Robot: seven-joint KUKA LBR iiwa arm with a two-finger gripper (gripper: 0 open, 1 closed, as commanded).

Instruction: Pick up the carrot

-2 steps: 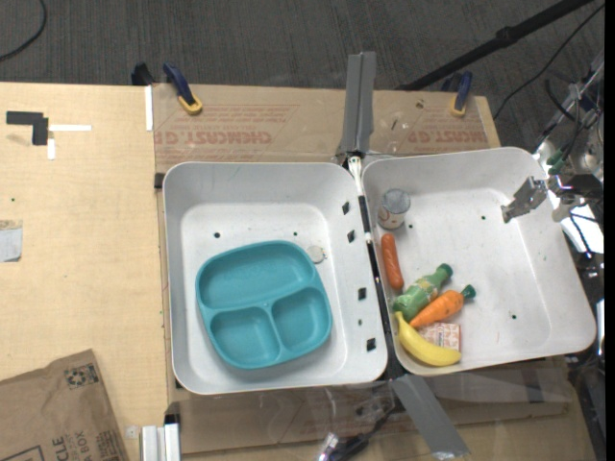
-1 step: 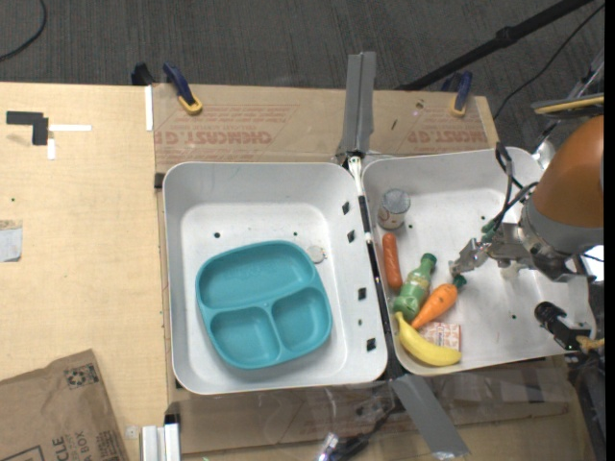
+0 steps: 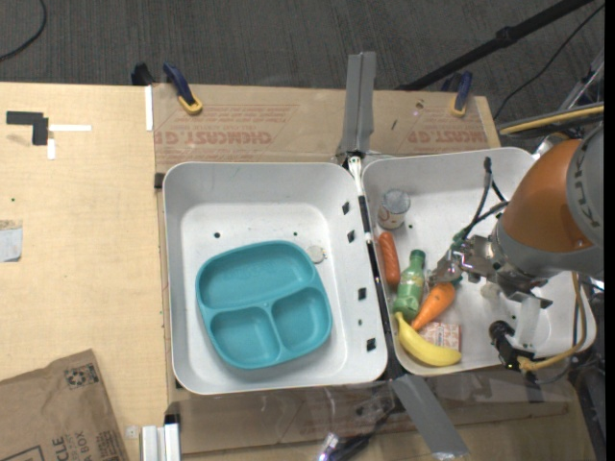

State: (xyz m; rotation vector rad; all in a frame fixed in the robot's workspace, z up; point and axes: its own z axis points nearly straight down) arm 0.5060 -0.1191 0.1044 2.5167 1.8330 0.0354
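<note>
The carrot [image 3: 435, 303] is orange and lies at a slant in the right bin [image 3: 437, 176], its thick end up and to the right. It rests between a green bottle [image 3: 411, 281] and a banana [image 3: 426, 346]. My gripper [image 3: 452, 265] hangs low just above the carrot's thick end, reaching in from the right under the arm's orange band [image 3: 540, 209]. Dark cables and the wrist cover much of the gripper's tip, and whether it touches the carrot cannot be made out.
A red sausage [image 3: 388, 257] and a small can [image 3: 394, 205] lie by the right bin's left wall. A pink-and-white packet [image 3: 443, 334] sits beside the banana. The left bin [image 3: 183, 257] holds a teal divided plate [image 3: 264, 303].
</note>
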